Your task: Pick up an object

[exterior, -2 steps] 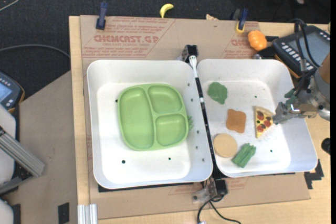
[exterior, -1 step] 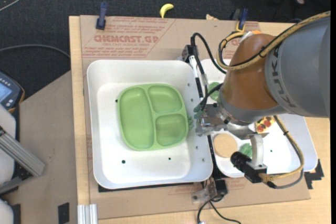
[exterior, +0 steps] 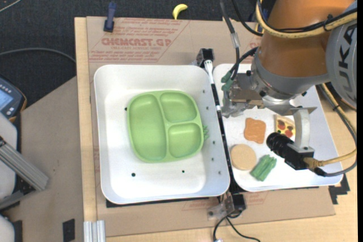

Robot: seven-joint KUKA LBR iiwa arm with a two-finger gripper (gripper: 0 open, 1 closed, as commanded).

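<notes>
the left bin holds a green divided plate lying flat near its centre, with bare white floor on all four sides and the widest margin along the near edge. the plate's long compartment runs along its left side, from far edge to near edge; the two smaller compartments sit on the right side, close to the wall shared with the right bin. the arm stands over the far-left part of the right bin, and its wrist covers that area. the gripper is low by the shared wall; whether it is released or clenched cannot be told, and no object is seen held by it. the open floor of the right bin is its near half, where four items lie close together: an orange piece, a round tan disc just nearer, a green block beside the disc with its long axis running diagonally from near-left to far-right, and a small patterned tile partly behind a black fitting. room between these items is narrow.
</notes>
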